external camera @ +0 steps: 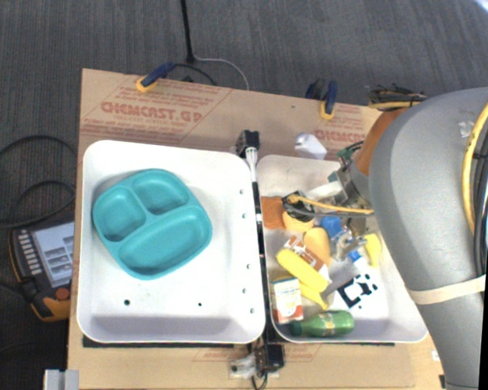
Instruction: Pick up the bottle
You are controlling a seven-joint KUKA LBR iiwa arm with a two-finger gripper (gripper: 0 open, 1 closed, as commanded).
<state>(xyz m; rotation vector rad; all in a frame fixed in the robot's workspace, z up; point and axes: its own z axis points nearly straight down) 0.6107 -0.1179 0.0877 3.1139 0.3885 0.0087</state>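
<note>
A green bottle (322, 324) lies on its side at the front edge of the right bin (406, 325), its cap pointing left. My gripper (346, 240) hangs low over the middle of that bin among the clutter, well behind the bottle and apart from it. The grey arm (430, 179) covers the bin's right half.
Around the gripper lie a yellow banana-shaped toy (302, 271), a small carton (286, 298), an orange piece (317, 238), a blue item (332, 225) and a black-and-white tag (356, 290). The left bin (218, 306) holds a teal divided plate (151, 221).
</note>
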